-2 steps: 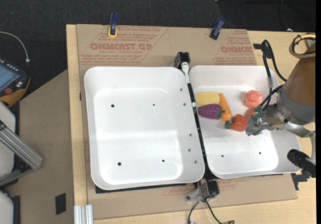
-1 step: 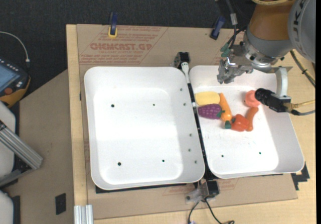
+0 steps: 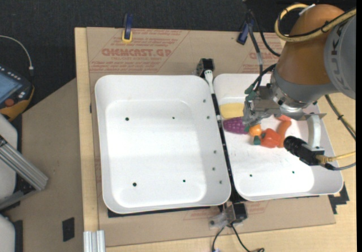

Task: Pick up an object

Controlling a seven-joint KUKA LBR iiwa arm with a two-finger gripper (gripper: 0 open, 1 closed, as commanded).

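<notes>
Jaws: state cannot be told; the dark gripper [image 3: 253, 114] sits low over the right bin, its tip hidden among the toys and under the wrist.
Desk: brown cardboard sheet [image 3: 147, 53] with red lettering, carrying both bins side by side; blue clamp [image 3: 128, 29] on its far edge.
Arm [image 3: 308, 47]: grey body with orange band, entering from the right and bending down over the right bin.
Left bin [image 3: 113, 149]: white, shallow, small dark dots on its floor.
Right bin [image 3: 283, 183]: white, shallow, partly covered by the arm; holds all the toys in its far half.
Yellow object [image 3: 230, 111]: flat, near the wall shared by the bins, just left of the gripper.
Orange-red object [image 3: 274, 137]: lies right of the gripper, with a green tip at its left end.
Purple object [image 3: 234, 126]: beside the shared wall, just below the yellow object, touching or nearly touching the gripper.
Small orange object [image 3: 255, 130]: just below the gripper, between the purple and orange-red objects.
</notes>
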